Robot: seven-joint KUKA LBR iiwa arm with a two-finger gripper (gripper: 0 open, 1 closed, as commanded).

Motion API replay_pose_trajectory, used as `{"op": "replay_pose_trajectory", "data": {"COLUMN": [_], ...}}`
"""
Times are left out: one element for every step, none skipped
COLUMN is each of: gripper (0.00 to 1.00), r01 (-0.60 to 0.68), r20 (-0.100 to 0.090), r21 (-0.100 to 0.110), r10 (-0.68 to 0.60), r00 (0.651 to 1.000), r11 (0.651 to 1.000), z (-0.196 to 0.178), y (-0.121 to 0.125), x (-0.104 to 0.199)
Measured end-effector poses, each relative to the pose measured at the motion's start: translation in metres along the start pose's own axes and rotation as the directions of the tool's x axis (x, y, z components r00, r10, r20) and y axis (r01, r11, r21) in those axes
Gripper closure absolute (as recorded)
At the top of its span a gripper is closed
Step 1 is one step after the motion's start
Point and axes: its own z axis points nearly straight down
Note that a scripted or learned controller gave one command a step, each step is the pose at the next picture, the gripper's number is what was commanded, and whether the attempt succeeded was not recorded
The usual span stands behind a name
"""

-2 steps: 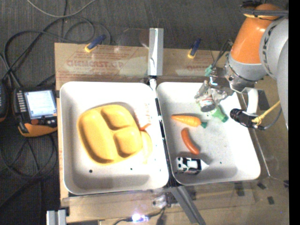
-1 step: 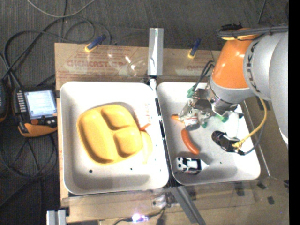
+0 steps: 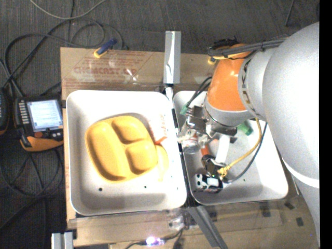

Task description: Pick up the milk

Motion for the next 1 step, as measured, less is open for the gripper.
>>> {"op": "replay_pose_trajectory", "data": {"gripper": [1.00], "r01": [-0.025], "r20": [0.001], "r21": [-0.002], "r10": [0.025], "r00": [1.000], "r11": [1.000], "z": [-0.0013], "y": [-0.0042], "x": [0.0356]}}
